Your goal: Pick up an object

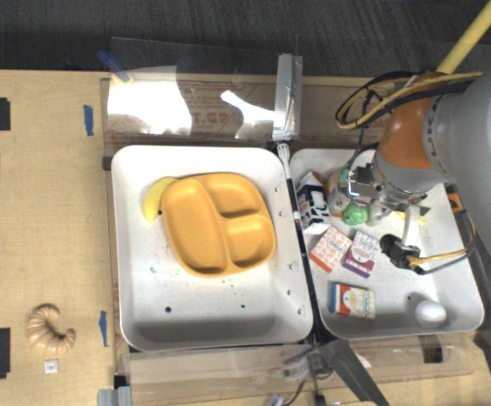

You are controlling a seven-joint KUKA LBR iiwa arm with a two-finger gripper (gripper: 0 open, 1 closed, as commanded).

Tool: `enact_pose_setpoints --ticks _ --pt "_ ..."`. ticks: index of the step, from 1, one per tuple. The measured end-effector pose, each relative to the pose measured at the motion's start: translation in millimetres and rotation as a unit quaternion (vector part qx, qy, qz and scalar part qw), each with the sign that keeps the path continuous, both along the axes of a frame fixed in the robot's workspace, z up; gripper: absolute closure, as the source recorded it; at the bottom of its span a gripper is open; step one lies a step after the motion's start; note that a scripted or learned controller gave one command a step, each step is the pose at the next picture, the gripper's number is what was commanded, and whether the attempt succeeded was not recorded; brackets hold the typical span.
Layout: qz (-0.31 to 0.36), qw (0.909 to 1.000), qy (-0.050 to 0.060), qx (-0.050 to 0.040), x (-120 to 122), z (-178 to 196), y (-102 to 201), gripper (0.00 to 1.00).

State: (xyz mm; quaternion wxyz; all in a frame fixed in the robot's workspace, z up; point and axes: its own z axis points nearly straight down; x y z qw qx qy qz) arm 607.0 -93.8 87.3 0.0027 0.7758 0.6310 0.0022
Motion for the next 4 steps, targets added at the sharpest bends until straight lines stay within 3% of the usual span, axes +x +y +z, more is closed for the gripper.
enact_pose_setpoints --ticks 1,2,3,4 --pt "0.001 1.0000 -0.002 -0.0007 1.3 12.1 0.3 1.00" --pt "-0.169 0.9856 0.001 0.0025 41.7 99.7 92.2 1.00" --pt "-0.185 0.9828 0.005 0.0014 -20.5 107.0 102.8 1.00" --pt "-0.356 0.9344 0.006 0.0013 -92.3 96.1 41.1 1.00"
